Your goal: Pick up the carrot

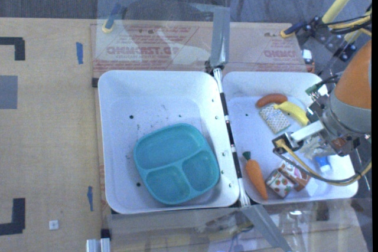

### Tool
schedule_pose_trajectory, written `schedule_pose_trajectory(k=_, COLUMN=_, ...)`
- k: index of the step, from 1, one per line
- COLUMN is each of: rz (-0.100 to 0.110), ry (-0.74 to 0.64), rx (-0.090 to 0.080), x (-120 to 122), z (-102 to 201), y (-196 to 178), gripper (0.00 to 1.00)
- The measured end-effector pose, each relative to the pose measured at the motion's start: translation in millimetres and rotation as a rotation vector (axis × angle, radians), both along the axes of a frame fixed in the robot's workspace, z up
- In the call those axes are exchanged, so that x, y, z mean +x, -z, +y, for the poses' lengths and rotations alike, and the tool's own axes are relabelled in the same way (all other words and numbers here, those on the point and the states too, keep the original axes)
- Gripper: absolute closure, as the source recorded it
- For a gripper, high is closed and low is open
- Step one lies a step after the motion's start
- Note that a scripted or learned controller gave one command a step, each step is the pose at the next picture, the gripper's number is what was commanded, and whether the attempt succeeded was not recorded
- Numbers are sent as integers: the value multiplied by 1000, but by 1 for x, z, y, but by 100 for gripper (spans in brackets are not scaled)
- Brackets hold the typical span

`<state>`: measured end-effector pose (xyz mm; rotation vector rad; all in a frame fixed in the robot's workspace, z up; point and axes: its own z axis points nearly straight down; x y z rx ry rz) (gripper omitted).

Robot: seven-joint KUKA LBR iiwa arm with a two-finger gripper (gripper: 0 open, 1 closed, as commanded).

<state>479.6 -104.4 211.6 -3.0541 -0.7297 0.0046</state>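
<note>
Where the right bin (pixel 236 87) holds the carrot (pixel 255 177), left bin (pixel 112 87) holding teal tray (pixel 176 163)

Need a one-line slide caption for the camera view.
KUKA arm's gripper hovers over the right bin, the carrot lying ungrasped near its front-left corner beside a small box.

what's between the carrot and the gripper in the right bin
In the camera view, bare white bin floor separates the carrot from the gripper; the patterned box sits just below that stretch.
</note>
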Motion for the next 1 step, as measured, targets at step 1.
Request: schedule_pose_trajectory(k=1, rz=0, ry=-1, rx=1, x=0, z=1, y=0, gripper=0)
